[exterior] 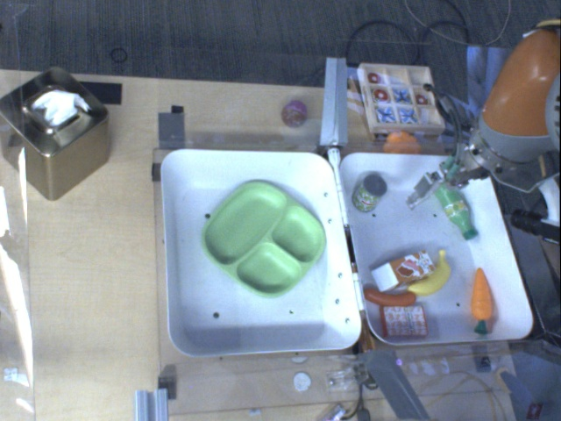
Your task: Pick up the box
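Light wood bench (96, 261) with two shallow white bins side by side, and dark carpet-looking floor (219, 16) behind it with a couple of loose cables. A brass-coloured tissue box (54, 143) sits way off on the far left of the bench, and a tic-tac-toe board (396, 99) lies just behind the right bin (508, 261), with a small purple ball (294, 112) further left of it. The left bin (184, 323) has a green divided plate (265, 236) in it.

The tool (427, 189) hangs over the back part of the right bin, coming in from the right under the orange-banded arm. Its fingers look slightly spread with nothing between them, though it's small and a bit blurry, so take that loosely. A green bottle (456, 209) lies just to its right, nearly touching, and a small round can (367, 190) stands just to its left.

The box (404, 269) lies well toward the front of the bin from the tool, and apart from it. It's a small carton, white at the left end with an orange-red printed face, lying flat and tilted. A banana (436, 278) curves right against it, a sausage (390, 296) lies just in front, then a red packet (405, 321). A carrot (480, 298) is off to the right.
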Tool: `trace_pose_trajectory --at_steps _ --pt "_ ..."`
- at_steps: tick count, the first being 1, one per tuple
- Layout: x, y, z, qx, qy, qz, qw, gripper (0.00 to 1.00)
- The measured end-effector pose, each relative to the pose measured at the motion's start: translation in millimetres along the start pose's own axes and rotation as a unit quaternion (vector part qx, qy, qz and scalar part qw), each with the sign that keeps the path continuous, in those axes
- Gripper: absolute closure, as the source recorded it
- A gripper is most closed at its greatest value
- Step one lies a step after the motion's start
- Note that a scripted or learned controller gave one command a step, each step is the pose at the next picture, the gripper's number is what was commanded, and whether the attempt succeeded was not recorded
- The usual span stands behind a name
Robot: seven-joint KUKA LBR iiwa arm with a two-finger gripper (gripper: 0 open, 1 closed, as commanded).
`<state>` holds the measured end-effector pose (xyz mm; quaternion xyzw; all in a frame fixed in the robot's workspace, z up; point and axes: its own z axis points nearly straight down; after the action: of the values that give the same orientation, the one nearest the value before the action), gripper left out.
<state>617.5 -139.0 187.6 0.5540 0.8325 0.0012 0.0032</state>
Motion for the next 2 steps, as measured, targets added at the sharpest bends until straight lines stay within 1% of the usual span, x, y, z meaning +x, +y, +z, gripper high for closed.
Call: trace_pose_trajectory --at_steps 1,2 --pt "25 36 94 0.000 0.001 -0.035 0.9994 0.00" --pt "14 54 100 0.021 0.002 0.032 0.9993 0.00"
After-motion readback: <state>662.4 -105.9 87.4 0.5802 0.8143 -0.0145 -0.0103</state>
